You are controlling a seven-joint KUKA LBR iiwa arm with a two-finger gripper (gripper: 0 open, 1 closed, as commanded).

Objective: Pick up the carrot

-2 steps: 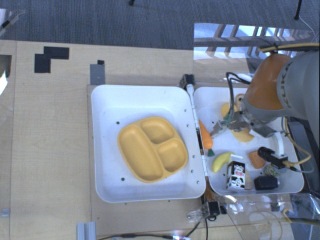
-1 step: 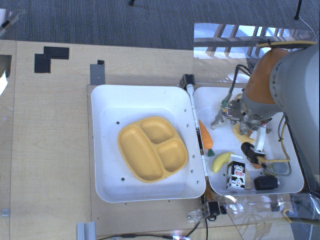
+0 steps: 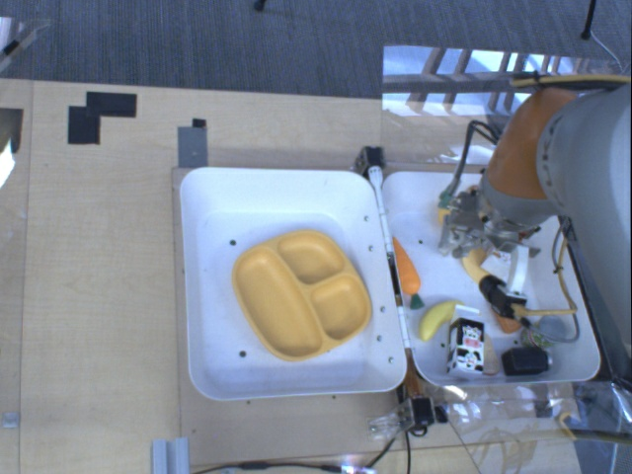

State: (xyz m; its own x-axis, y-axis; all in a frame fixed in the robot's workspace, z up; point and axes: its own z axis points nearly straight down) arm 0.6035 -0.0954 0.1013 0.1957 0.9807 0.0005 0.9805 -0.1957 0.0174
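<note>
Carrot (image 3: 406, 269) lies at nine o'clock in the right bin (image 3: 583, 363), against its left wall. The gripper (image 3: 478, 237) hovers at its three o'clock, finger state untellable. Judged an approach step; next, shifting over the carrot and descending.

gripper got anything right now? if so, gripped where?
Cannot tell. The gripper sits low in the right bin, its tip hidden under the wrist. The carrot lies apart from it by the bin's left wall, untouched.
</note>
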